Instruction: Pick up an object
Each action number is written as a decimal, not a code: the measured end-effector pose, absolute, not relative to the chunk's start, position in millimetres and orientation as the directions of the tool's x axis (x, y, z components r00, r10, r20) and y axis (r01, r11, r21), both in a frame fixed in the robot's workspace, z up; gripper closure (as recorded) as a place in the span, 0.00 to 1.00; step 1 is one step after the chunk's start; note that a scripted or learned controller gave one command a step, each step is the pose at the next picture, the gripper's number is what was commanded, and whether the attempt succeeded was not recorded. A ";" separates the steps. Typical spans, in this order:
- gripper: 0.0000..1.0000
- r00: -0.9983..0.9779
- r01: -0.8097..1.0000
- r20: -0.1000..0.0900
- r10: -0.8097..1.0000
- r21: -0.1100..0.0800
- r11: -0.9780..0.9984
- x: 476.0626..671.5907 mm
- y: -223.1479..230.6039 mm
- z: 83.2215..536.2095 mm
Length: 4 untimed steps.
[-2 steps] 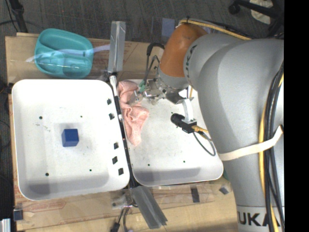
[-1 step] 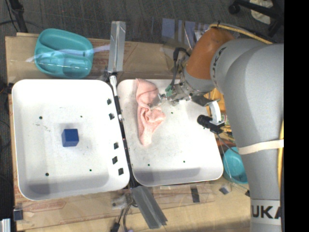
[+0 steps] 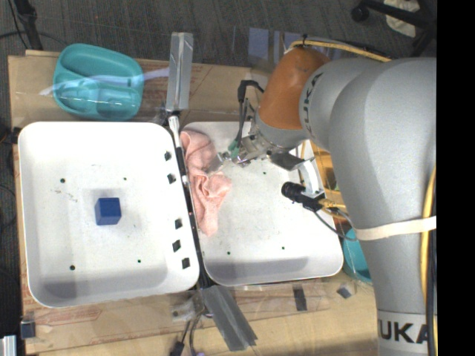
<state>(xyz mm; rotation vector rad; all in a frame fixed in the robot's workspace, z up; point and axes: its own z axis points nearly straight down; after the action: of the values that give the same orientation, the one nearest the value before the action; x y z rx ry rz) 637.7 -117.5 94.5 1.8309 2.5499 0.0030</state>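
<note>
A teal plastic container point(image 3: 97, 81) lies on the wooden bench point(image 3: 223, 76) beyond the far-left corner of the left bin point(image 3: 44, 147). Inside that shallow white bin a small blue cube point(image 3: 108, 211) sits alone on the floor, left of centre and well apart from every wall. A grey metal bracket point(image 3: 179, 73) stands at the far end of the seam where the two bins meet, and a second grey bracket point(image 3: 228, 319) juts out at the near end.

In the right bin point(image 3: 260, 265), a crumpled pink cloth point(image 3: 205, 184) lies bunched against the left wall, running from the far corner down toward the middle. The gripper point(image 3: 231, 156) is down in the far part of this bin, just beside the cloth's upper right edge, with a greenish part showing at its tip; whether its tips are spread or closed on any fabric cannot be told from this angle. The orange band point(image 3: 286, 87) and the bulky grey KUKA arm point(image 3: 386, 169) cover the bin's right side.
</note>
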 end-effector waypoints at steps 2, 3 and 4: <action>0.00 -0.371 0.929 -0.001 0.929 0.000 0.371 525.7 -103.4 103.5; 0.00 -0.304 0.953 -0.001 0.953 0.001 0.304 608.0 -110.8 98.0; 0.00 -0.361 0.932 -0.005 0.932 0.006 0.361 582.9 -103.4 95.4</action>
<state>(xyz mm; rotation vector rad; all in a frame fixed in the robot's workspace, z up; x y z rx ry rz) 582.9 -103.4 95.4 1.7709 2.5856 0.0027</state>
